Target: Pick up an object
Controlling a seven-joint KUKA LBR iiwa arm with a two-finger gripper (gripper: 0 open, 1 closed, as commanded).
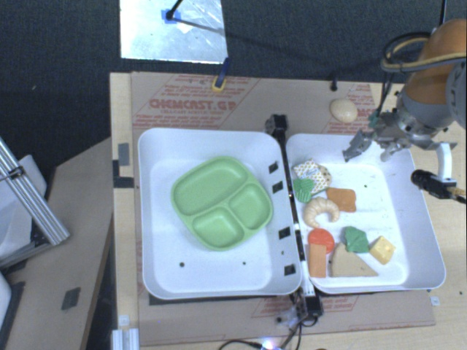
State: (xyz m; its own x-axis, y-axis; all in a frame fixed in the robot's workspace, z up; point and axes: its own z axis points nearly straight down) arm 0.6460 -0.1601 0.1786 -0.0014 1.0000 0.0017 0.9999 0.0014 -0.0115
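My gripper (373, 150) hangs over the far right corner of the right bin (408, 217), its two grey fingers spread open with nothing between them. Toy food lies in the bin's left and near parts: a patterned piece (312, 171), a green leaf (303, 189), an orange block (341, 199), a croissant (322, 210), a red tomato (321, 238), an orange stick (317, 260), a green piece (355, 238), a yellow wedge (381, 250) and a tan bread slice (354, 266). All lie below and left of the gripper, apart from it.
The left bin (157, 261) holds a green divided plate (221, 203). A beige egg (344, 110) lies on the cardboard behind the right bin, just left of the arm. A black divider (287, 195) runs between the bins.
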